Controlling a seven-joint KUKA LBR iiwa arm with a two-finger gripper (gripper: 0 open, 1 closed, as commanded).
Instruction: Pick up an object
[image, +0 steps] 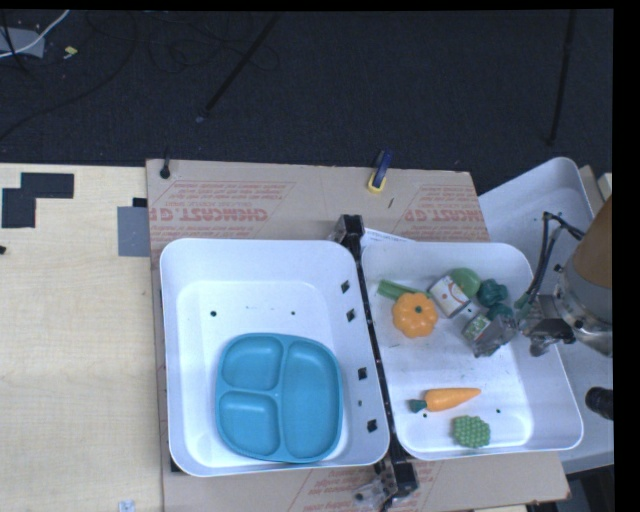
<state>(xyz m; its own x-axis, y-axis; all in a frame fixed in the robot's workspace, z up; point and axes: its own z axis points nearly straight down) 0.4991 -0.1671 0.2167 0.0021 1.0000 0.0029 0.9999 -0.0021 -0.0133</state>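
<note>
Pincer (492, 335), grip state indiscernible, low in right bin (545, 425) amid crowded green toys (478, 291) beside orange pumpkin (415, 315): risk of nudging neighbours, closing on nothing.

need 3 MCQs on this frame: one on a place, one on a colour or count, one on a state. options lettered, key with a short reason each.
1. Where does the blue divided plate lie?
A. in the left bin
B. in the right bin
C. on the cardboard behind the bins

2. What colour is the toy carrot?
A. purple
B. orange with a green top
C. white

3. How does the toy carrot lie?
A. flat on the floor of the right bin
B. standing on its tip
C. resting on the blue plate

Key: 1 A, the plate sits on the floor of the left bin. 2 B, its body is orange and its left end is green. 3 A, it lies on its side near the front of the right bin, just above the green bumpy ball.
</note>
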